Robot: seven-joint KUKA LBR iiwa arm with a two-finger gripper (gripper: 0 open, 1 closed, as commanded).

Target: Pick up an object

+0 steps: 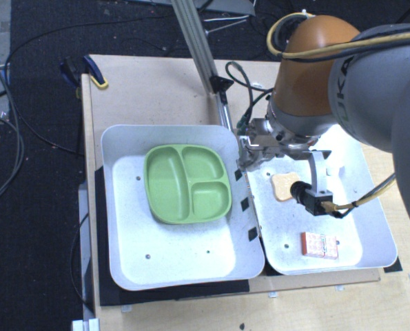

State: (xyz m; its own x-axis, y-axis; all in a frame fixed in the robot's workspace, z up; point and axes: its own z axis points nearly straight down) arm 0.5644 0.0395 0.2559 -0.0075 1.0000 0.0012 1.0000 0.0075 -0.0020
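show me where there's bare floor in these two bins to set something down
Left bin: the wide front strip between the green plate and the near rim is bare. Right bin: the front-left floor, bordered by the tan piece and the pink block. Crowded: the right bin's back half, under the arm.

The grey, orange-banded arm runs off the frame's right edge, hiding most of the gripper and the far rim of the right shallow white bin.
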